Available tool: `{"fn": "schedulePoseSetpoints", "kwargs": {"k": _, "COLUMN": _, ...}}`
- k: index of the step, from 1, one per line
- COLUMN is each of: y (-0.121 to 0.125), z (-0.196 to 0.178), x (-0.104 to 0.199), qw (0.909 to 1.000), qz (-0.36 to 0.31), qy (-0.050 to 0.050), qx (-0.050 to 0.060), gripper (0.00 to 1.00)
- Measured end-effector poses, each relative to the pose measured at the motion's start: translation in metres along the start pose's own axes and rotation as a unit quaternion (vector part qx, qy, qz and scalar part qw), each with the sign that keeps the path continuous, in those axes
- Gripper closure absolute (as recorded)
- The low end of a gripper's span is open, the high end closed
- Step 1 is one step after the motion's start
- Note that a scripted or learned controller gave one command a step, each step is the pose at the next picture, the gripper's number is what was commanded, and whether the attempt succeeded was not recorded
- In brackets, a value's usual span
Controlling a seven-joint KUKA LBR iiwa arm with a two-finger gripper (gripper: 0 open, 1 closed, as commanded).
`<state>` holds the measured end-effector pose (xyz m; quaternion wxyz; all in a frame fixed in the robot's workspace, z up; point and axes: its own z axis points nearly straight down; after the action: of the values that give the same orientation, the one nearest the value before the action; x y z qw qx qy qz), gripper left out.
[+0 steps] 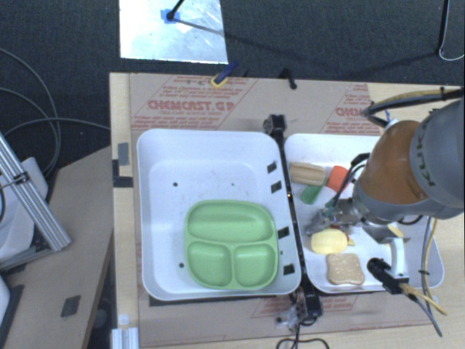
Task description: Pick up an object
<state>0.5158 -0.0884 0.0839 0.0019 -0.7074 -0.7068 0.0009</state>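
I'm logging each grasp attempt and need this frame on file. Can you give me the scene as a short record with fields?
left bin: holds a green divided tray, lying flat toward the near side
right bin: holds a yellow object, a tan bread-like piece, a wooden block, an orange piece, a green piece
arm: reaches in from the right, over the right bin
end effector: low over the right bin, just above the yellow object
grasp: cannot tell

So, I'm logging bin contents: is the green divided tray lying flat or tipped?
Flat. The green divided tray rests open side up on the left bin's floor, all three compartments visible.
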Motion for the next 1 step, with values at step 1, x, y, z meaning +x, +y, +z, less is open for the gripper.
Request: {"fn": "schedulePoseSetpoints", "kwargs": {"k": 1, "y": -0.0304, "z": -0.0004, "x": -0.0418, "qw": 1.0, "qz": 0.001, "qy": -0.001, "qx": -0.002, "gripper": 0.0}}
